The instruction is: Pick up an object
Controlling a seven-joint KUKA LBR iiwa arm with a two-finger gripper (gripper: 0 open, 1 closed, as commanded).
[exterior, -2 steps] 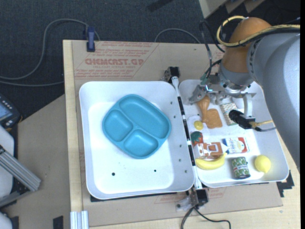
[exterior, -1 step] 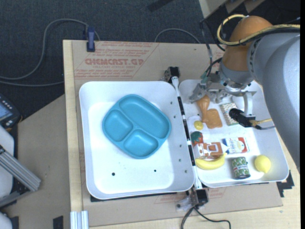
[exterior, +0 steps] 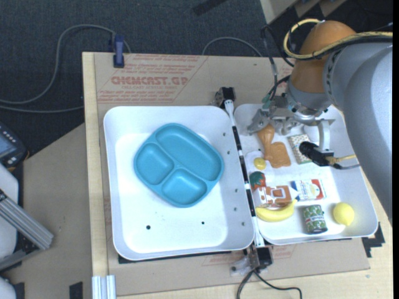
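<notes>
Green cylindrical can [exterior: 313, 219] stands well apart from the claw [exterior: 278, 123] (grip: cannot tell).

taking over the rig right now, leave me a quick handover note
Gripper: down at the far end of the right bin, right above an orange carrot-shaped piece. I cannot tell its state, and no grasp is visible.
Things: the tan piece, banana, green can, lemon and small carton all lie in the right bin. The blue divided plate is in the left bin.
Done: nothing lifted.
Left: grasp one object and raise it.
</notes>
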